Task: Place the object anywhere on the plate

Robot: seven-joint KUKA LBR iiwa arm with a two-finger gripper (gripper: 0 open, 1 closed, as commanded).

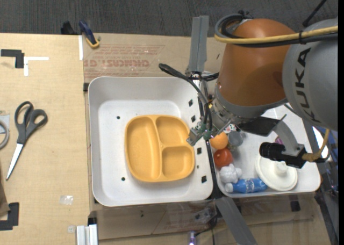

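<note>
Far left of the frame, on the wooden bench: scissors (24,123), well apart from the work. Next, the left bin (97,131), and lying at its middle a yellow plate (158,147) with three compartments. Just right of the plate, over the wall between the two bins: the gripper (198,134), hanging from the grey and orange arm (252,66) that covers the upper right. Open or closed, and whether anything is gripped: cannot tell from this angle. Just beside the gripper, in the right bin (309,185): a small orange ball (219,142), probably the object to be moved. Below it a red ball (223,157), then a white figure (230,174), a blue piece (247,186) and a white round lid-like thing (277,174) toward the lower right. Judging by this: pick-up unconfirmed at best, placing not yet done. Left to do: secure the object, carry leftward over the plate, let go.
</note>
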